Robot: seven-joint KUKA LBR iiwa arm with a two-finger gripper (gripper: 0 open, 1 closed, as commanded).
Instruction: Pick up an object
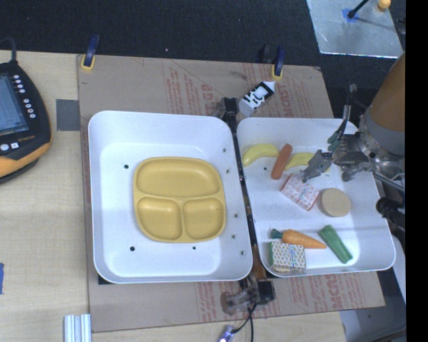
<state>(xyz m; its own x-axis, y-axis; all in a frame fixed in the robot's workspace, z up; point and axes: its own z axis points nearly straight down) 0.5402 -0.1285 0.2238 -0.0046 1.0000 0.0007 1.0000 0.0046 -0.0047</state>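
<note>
The right bin (pixel 364 262) holds several toy foods. A yellow banana (pixel 260 152) lies at its far left with a red sausage (pixel 281 161) across it. A red-and-white patterned packet (pixel 299 192) sits in the middle, and a round tan disc (pixel 335 202) lies to its right. Along the near side are an orange carrot (pixel 303 239), a green cucumber (pixel 336 243) and a small printed box (pixel 288 256). My gripper (pixel 318 167) reaches in from the right and hovers just above the packet's far corner, beside the sausage. Nothing shows as held.
The left bin (pixel 107 191) holds a yellow divided plate (pixel 179 197). A teach pendant (pixel 11 120) lies on the bench at far left. A black-and-white tag (pixel 257 96) and clamps (pixel 277 63) sit behind the bins. The arm's wrist (pixel 374 155) overhangs the right bin's right edge.
</note>
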